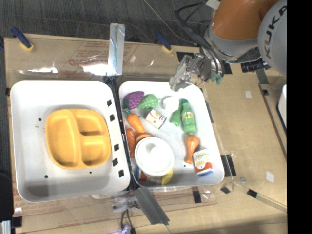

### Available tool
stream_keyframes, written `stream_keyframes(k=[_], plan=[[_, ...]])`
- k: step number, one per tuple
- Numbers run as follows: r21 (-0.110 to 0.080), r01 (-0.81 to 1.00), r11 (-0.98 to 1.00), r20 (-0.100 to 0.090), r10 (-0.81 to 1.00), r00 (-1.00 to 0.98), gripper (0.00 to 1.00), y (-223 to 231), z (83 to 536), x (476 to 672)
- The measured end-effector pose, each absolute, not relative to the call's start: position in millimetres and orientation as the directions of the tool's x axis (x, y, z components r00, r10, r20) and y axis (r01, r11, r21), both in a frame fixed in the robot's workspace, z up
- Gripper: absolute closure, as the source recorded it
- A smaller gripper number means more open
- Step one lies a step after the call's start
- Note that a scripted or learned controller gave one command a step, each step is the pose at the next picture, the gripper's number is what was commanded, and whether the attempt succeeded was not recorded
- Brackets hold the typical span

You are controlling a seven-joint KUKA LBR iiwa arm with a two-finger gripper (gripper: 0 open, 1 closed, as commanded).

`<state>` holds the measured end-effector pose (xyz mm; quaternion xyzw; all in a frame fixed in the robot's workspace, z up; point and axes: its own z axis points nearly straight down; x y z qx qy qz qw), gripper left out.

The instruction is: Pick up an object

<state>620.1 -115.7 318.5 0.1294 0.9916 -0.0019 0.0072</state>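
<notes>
**Arm over right bin's far edge**

Camera view: My arm (243, 13) reaches in from the right, wrist tilted down-left. My gripper (181, 79) hangs above the right bin (214, 145) at its far rim, near the green bottle (187, 116), grapes (132, 99) and carrot (136, 123). Finger spread: cannot tell. Yellow tray (78, 136) fills the left bin (24, 130).

A tan bench (246, 145) with black tape marks bears two white bins (19, 130) side by side. Clear plastic sheet (73, 57) covers its far edge, held by blue clamps (22, 38). Beyond lies dark carpet (73, 4) crossed by cables (151, 9).
</notes>
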Motion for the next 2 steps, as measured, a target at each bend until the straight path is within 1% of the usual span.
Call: stream_keyframes(k=[1,2], plan=[[-0.002,0.254,0.967,-0.019,0.254,-0.967,1.00,-116,330,621.2],[-0.001,0.453,0.892,0.002,0.453,-0.892,1.00,-62,268,582.8]])
